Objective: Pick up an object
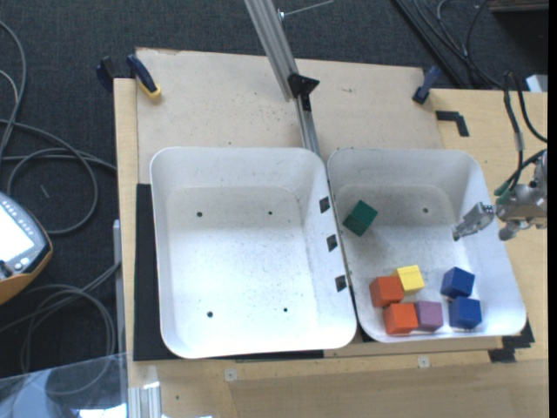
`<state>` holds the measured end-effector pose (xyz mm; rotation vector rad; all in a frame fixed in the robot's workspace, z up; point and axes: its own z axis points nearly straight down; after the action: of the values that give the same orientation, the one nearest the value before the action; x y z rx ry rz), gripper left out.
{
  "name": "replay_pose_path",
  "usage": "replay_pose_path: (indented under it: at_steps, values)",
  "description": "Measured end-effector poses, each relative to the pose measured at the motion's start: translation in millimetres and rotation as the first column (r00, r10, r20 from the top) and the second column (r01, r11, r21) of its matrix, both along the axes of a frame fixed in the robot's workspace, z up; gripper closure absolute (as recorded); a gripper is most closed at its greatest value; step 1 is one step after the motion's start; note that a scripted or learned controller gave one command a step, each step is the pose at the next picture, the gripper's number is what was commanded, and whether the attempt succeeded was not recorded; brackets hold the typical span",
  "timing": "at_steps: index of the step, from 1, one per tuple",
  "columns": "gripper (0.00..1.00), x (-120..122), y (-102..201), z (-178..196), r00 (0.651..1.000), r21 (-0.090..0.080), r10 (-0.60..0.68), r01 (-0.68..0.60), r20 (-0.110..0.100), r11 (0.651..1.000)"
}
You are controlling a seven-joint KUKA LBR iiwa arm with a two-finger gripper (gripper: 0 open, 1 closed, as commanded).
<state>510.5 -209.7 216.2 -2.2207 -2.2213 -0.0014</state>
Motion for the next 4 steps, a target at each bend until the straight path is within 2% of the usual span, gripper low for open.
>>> replay_pose_path:
  at_steps: [1, 2, 3, 4]
  values:
    - [0.0, -29.9, 8.6, -119.7, 1.0, -0.002, -0.001, 0.001, -0.002, 1.0]
    - [1.0, -28.0, 9.1, -106.0, 1.0, -0.001, 0.0, 0.0, 0.003, 1.0]
    - [1.0, -30.0, -7.4, -96.0, 1.0, -0.003, -0.001, 0.001, 0.001, 1.0]
    - [1.0, 44.2, 46.4, -35.9, 1.0, -0.002, 0.01, -0.01, 0.011, 1.0]
